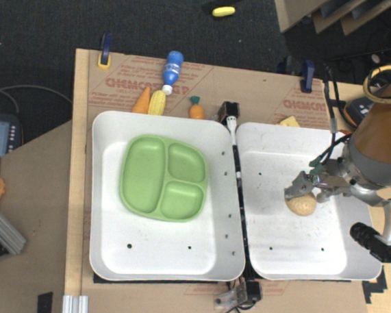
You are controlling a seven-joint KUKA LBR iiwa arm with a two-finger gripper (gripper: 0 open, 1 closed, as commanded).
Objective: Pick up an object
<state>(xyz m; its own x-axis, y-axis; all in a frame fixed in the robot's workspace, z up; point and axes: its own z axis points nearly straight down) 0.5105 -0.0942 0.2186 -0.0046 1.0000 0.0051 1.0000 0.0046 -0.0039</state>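
In the right bin (268,256), a tan potato-like lump (301,206) lies on bare floor, apart from the walls, which leaves room on both sides of it; my gripper (305,190) sits directly on top of it, touching; whether my fingers are spread or pinching it, I cannot tell. My arm (382,143) reaches in from the right, wrist angled down-left. The green plate (164,178) rests in the left bin (104,247).
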